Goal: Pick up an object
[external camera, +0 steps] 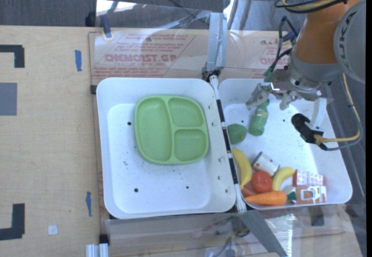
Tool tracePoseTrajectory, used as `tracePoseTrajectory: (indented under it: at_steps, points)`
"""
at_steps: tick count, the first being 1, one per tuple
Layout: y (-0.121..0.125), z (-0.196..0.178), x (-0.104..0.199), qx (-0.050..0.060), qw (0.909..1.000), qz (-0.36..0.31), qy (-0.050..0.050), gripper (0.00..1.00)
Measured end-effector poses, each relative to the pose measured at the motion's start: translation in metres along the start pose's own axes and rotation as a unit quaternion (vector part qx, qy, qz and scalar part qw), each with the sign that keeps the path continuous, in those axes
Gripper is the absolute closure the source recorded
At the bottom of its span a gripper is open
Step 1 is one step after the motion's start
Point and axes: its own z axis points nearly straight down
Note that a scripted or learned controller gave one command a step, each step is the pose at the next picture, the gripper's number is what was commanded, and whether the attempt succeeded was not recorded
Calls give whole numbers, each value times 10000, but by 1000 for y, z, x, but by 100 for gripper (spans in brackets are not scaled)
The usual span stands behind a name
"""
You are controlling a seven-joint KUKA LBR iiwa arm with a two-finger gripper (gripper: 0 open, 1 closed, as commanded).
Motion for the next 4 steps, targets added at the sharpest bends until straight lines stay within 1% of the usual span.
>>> tracePoseTrajectory:
  at_steps: [1,2,3,4]
  points:
    - [21,97,-37,-29,9986,-522,-5,0]
    - [23,85,-39,-52,9987,-513,-27,100]
    - [14,0,16,2,9995,-302,-1,100]
    - [14,0,16,4,9995,-301,-1,0]
